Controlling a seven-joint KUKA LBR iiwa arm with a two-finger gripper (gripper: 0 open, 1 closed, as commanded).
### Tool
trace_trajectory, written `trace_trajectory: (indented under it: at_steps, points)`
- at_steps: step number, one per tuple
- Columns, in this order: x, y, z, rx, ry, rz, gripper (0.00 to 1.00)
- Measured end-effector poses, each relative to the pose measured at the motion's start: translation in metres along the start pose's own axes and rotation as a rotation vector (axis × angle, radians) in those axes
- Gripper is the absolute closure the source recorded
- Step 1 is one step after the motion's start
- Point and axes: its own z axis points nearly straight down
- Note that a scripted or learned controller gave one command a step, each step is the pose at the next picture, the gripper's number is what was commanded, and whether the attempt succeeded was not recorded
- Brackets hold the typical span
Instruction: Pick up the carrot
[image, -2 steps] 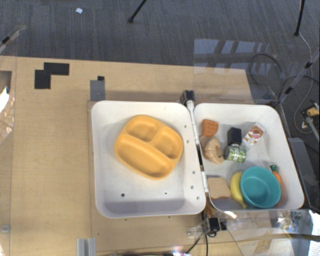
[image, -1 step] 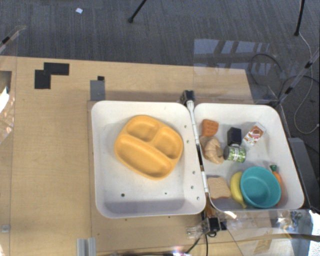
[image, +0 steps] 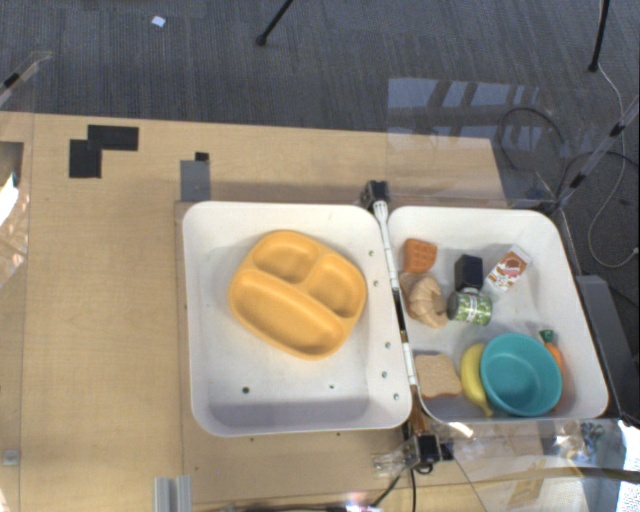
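The small orange toy carrot with a green top lies in the right white bin, against its right wall and pressed beside the teal round bowl, which hides much of it. It looks like light, stiff, smooth plastic, likely slippery, so 2 fingers would best close across its narrow orange body, though bowl and wall leave little room. With no jaws to be seen, whether they stand apart or together cannot be told, and neither can the carrot's place relative to them.
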Motion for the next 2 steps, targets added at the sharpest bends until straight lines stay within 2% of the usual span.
trace_trajectory:
  at_steps: [1,2]
  points:
    - [0.0016,-0.0004,-0.0122,0.0,0.005,-0.009,1.0]
    - [0.0016,-0.0005,-0.0119,0.0,0.005,-0.009,0.0]
